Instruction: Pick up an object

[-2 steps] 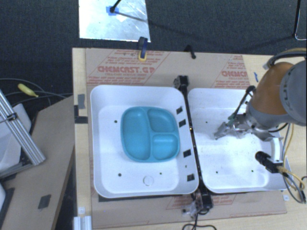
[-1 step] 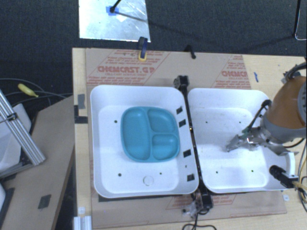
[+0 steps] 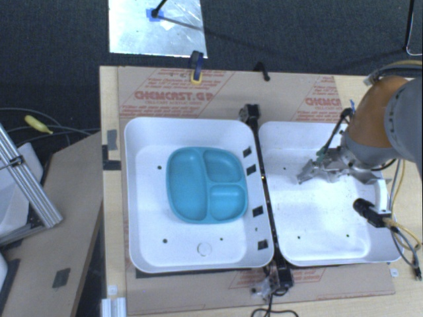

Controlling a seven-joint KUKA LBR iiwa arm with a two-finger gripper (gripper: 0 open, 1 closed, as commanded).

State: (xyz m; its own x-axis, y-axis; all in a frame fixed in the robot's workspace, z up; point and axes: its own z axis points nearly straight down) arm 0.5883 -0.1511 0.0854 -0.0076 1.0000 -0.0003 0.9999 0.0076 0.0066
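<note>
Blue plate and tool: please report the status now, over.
Tool low over right bin, nothing seen between its fingers. Blue plate flat in left bin, untouched. Divider clips between bins, nothing else in the way.

silver sheet [image 3: 157, 17] beyond two white bins [image 3: 142, 144] on cardboard [image 3: 178, 94]

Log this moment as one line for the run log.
arm: over right bin | gripper: low, nothing seen held | blue divided plate: in left bin, untouched | pick: not done
</note>
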